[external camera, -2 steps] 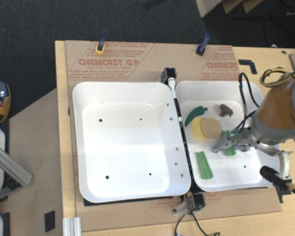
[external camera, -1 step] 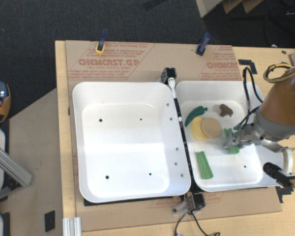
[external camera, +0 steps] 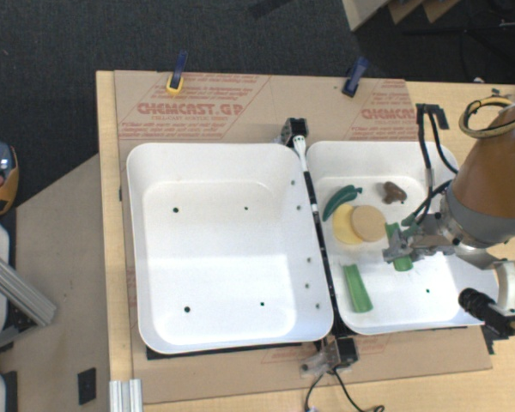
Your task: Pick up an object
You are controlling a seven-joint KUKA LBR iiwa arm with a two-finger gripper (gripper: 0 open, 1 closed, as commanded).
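I see the arm (external camera: 489, 178) reaching in over the right bin (external camera: 429, 312), its orange band above the grey wrist. The claw (external camera: 401, 249) sits low in the middle of that bin, and a small green piece (external camera: 402, 263) shows right at its tip; whether the fingers are actually closed around it I cannot tell, nor how far apart they stand.

Just beside the claw, toward the divider between the bins, I have a tan disc (external camera: 368, 223) lying on top of a yellow object (external camera: 344, 230). A dark green curved piece (external camera: 341, 199) lies against that pair on the side nearer the bin's far edge. A brown lump (external camera: 394, 192) sits near the far edge, apart from the others. A bright green bar (external camera: 357, 287) lies toward the near edge, between the divider and the claw.

The left bin (external camera: 146, 256) sits beside the right one on the cardboard-covered tabletop (external camera: 240, 97).
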